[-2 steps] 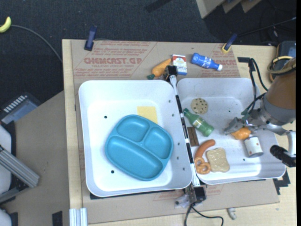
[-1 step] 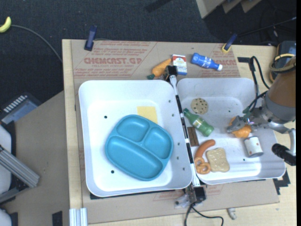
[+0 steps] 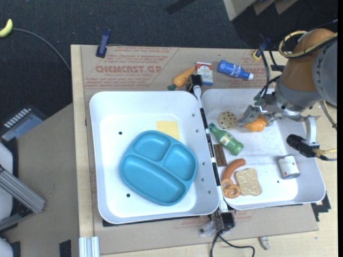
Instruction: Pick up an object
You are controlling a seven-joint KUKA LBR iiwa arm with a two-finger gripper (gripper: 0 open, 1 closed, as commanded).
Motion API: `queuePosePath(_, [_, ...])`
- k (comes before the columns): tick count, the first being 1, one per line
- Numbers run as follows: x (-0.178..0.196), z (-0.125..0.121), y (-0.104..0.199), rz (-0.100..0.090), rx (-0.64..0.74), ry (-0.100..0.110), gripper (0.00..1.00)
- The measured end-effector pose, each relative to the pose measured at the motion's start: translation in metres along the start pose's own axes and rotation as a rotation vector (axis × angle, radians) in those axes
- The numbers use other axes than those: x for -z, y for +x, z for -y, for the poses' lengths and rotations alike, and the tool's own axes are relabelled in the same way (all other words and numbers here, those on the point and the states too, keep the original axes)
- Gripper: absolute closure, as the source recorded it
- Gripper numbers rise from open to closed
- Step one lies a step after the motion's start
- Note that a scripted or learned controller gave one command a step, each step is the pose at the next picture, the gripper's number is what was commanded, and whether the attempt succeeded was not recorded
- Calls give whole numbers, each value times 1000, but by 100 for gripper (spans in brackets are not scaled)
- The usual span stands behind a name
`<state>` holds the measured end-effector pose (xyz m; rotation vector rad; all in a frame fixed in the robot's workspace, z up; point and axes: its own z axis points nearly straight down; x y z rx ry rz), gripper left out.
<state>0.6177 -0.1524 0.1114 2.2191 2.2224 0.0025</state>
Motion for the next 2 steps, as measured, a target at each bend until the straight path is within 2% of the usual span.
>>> queuePosePath(1, [80, -41, 81, 0, 1, -2, 100])
queuePosePath(2, [99, 19, 111, 0, 0, 4, 100])
